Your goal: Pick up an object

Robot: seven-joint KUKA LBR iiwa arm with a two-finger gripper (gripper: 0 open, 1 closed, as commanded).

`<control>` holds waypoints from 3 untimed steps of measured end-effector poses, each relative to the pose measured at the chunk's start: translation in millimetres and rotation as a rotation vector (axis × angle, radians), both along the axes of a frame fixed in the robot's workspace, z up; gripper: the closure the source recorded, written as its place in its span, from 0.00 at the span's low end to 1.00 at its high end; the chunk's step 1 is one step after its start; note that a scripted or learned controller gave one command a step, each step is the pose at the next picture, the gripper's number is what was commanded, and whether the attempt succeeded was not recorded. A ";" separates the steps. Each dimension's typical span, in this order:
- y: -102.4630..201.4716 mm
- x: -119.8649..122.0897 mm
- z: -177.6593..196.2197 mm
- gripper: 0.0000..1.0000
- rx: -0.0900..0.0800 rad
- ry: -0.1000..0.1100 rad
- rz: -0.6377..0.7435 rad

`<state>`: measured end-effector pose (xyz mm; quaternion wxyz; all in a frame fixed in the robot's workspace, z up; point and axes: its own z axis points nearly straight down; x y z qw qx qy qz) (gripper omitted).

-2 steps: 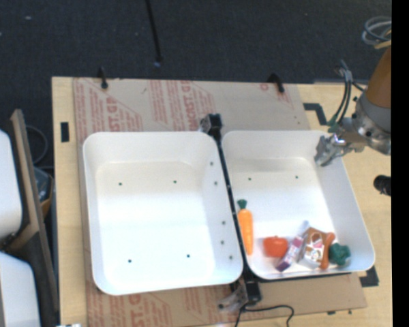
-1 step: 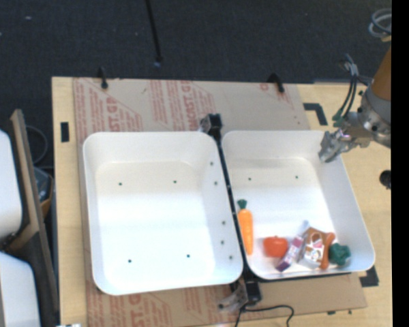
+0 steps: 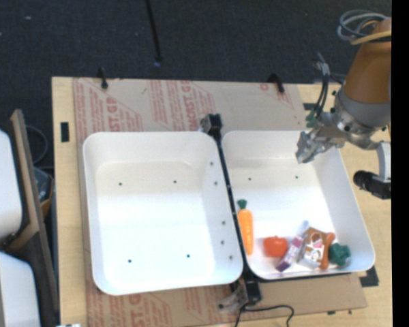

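bench front edge [image 3: 191, 308]: a black clip and a dark cable sit below the spot where the two bins meet.
green object [image 3: 339, 253]: in the near right corner of the right bin, just beside the packet.
packet [image 3: 316, 245]: orange, white and brown, touching a small purple and white item [image 3: 292, 254] on its left.
red object [image 3: 275, 246]: rounded, in the right bin's near part, between the carrot and the purple item.
toy carrot [image 3: 245, 227]: orange with a green top, lying along the right bin's left wall, green end pointing away from the near edge.
left bin [image 3: 109, 155]: white and shallow, with only small dark dots on its floor.
right bin [image 3: 351, 203]: white, all the objects gathered in its near end.
tool [image 3: 308, 147]: grey, over the far right part of the right bin, well apart from the objects; nothing is seen between its fingers, and whether they are apart or together cannot be told.
arm [image 3: 368, 73]: orange band above the grey wrist, reaching in from the right.
cardboard sheet [image 3: 157, 104]: with red print, under the far side of the bins.
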<state>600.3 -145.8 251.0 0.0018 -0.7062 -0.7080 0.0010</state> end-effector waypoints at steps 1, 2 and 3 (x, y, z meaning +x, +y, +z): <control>41.1 -6.3 -9.5 1.00 0.000 0.000 -0.001; 90.6 -17.2 -3.7 1.00 0.000 -0.001 0.001; 140.1 -28.4 -16.5 1.00 -0.001 0.001 0.000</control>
